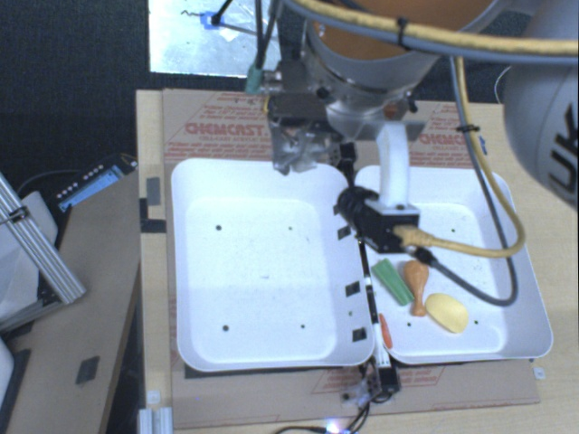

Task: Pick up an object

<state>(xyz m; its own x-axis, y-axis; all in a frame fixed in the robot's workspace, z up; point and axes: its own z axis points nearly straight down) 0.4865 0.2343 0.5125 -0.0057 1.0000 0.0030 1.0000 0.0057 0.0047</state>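
Observation:
In the right bin (507,242), near its front left, a green block (390,281) lies next to an orange drumstick-shaped piece (416,284). A yellow rounded object (447,313) sits just right of the two. A small red-orange sliver (385,331) lies close to the divider between the bins. My gripper (297,152) hangs at the far right corner of the left bin (253,251), well behind all these objects. The view shows nothing held in it.
The arm's grey and orange body covers the far part of the right bin. Both bins rest on a cardboard sheet (217,125). A blue-black device (90,181) and an aluminium rail (41,251) lie off the bench at the left.

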